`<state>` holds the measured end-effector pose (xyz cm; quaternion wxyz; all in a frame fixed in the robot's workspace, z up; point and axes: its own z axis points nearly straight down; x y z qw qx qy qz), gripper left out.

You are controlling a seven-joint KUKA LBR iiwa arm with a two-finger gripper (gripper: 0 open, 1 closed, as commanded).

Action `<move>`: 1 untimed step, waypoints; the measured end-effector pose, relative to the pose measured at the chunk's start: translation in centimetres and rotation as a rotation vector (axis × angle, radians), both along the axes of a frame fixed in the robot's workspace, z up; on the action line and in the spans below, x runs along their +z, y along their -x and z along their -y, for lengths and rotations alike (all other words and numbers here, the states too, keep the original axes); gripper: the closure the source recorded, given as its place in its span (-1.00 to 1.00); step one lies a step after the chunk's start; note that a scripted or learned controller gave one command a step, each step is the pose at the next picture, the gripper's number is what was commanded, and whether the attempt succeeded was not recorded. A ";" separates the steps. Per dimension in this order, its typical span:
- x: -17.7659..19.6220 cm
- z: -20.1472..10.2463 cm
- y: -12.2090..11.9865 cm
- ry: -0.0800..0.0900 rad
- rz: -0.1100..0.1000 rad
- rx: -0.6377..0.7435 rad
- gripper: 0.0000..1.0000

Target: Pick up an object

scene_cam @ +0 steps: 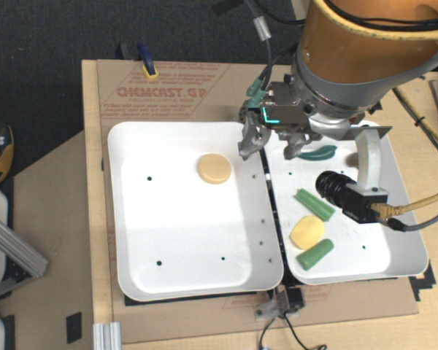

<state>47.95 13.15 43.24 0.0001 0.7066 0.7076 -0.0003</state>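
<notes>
the gripper (271, 144) fingers stand spread apart, holding nothing, with the round flat yellow disc (214, 169) left of them.

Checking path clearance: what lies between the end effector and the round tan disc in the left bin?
In the camera view, only bare white bin floor separates the end effector from the round tan disc.

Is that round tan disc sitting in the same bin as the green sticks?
No. The round tan disc lies in the left bin, while the green sticks lie in the right bin.
</notes>
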 end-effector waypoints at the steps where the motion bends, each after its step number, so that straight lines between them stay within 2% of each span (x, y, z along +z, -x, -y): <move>1: 1.1 0.0 -0.1 -0.001 0.003 0.000 1.00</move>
